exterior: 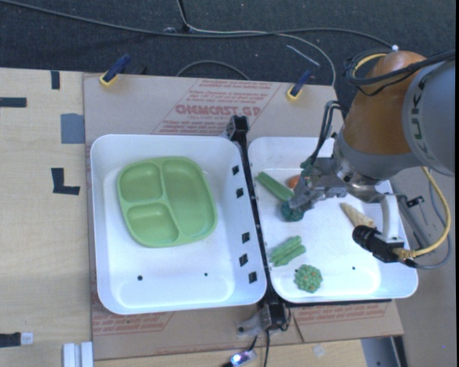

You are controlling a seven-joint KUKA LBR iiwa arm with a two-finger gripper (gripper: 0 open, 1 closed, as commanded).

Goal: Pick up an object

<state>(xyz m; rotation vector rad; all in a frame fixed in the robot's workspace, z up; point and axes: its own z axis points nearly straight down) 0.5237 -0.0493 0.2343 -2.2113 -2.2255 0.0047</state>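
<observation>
The gripper reaches down into the right bin, its tips right at a small dark green object near the bin's middle left. I cannot see the gap between its tips. A green pod-shaped piece lies just up-left of the tips, with a small orange item beside it. Lower in the same bin lie green beans and a round green broccoli-like piece. A pale cone-shaped piece lies to the right of the gripper.
The left bin holds a green divided plate. A black divider runs between the bins. The arm's grey body with its orange band covers the right bin's upper right corner. Cables hang near the bin's right edge.
</observation>
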